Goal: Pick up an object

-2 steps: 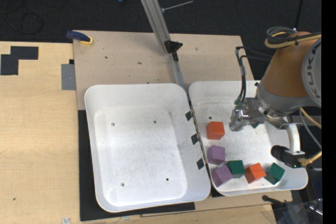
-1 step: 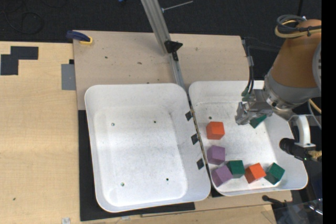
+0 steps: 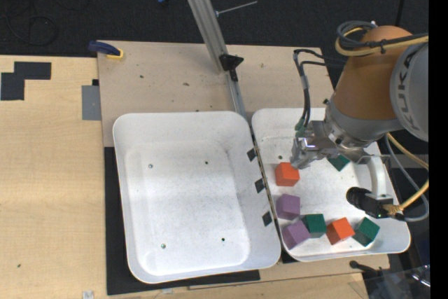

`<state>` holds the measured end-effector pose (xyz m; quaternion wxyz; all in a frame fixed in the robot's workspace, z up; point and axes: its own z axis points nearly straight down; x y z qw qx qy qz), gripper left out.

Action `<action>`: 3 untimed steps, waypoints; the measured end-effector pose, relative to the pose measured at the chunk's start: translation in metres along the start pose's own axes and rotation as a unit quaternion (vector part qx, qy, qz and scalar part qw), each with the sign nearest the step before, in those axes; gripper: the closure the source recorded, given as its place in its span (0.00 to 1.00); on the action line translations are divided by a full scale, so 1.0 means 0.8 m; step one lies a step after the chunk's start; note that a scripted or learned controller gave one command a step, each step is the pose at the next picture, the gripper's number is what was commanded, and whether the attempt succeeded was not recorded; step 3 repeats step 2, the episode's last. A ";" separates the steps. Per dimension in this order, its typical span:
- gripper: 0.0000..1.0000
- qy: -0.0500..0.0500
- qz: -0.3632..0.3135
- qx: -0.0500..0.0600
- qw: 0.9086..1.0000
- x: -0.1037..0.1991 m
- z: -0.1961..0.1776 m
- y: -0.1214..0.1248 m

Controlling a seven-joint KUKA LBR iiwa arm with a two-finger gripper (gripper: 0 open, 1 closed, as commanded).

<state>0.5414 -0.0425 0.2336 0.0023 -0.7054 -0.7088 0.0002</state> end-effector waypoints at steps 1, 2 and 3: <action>1.00 0.000 0.000 0.001 1.000 0.064 0.009 0.001; 1.00 -0.001 0.000 -0.001 1.000 0.129 -0.005 0.022; 1.00 -0.001 0.000 -0.001 1.000 0.129 -0.005 0.022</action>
